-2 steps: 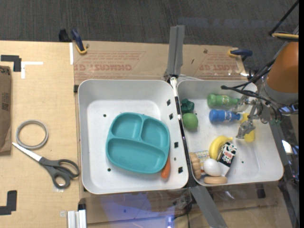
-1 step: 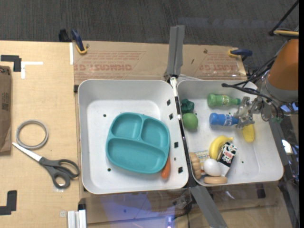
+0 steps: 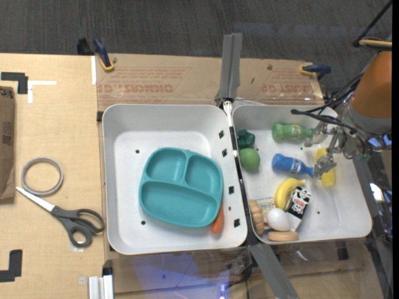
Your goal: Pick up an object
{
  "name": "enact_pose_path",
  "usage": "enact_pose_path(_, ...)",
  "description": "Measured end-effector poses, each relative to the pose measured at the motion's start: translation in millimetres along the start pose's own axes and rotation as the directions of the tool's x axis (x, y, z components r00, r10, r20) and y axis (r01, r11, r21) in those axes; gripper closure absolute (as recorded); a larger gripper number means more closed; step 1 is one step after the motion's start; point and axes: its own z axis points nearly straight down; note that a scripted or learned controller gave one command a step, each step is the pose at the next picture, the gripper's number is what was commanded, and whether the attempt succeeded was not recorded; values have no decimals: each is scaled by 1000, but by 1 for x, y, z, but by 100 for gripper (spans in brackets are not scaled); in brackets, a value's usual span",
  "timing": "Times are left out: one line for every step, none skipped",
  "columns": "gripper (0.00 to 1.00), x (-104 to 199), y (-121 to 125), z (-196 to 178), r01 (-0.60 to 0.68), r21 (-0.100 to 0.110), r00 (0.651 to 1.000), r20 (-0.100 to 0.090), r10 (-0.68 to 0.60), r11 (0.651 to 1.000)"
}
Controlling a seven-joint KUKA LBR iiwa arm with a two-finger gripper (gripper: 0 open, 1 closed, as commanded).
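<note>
table: tan table (image 3: 50, 117) carries two white bins side by side, with scissors (image 3: 65, 215) and a tape ring (image 3: 42, 175) lying off to the view's left
nearest edge of the right bin: a white egg-like piece (image 3: 277, 217), a tan ring (image 3: 282, 235) and a small black-and-white carton (image 3: 300, 202) crowd together, touching
left bin: left bin (image 3: 118, 136) holds a teal divided plate (image 3: 181, 188), with an orange carrot-like piece (image 3: 217, 222) tucked at its near corner
middle of the right bin: a banana (image 3: 285, 190) leans by the carton, a blue bottle (image 3: 290, 164) lies on its side, long axis running across the bin, and a green ball (image 3: 249, 159) sits near the divider
task's thing: small yellow object (image 3: 327, 177) in the right bin (image 3: 349, 226), near its right wall
claw: claw (image 3: 325, 166) hangs right over the yellow object, which lies just below and toward the near side of it; whether the tips are spread or pressed together, i cannot tell
key relation: the blue bottle's cap end lies just beside the claw on the view's left, so a short drop looks enough, though it may brush the bottle
far end: a green bottle (image 3: 292, 131) lies along the back wall, well apart from the yellow object
</note>
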Motion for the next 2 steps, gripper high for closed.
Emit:
enact_pose_path(100,-2,0,-11,1,2,1000,5,-1,1000)
enact_pose_path(0,-2,0,-11,2,2,1000,5,-2,1000)
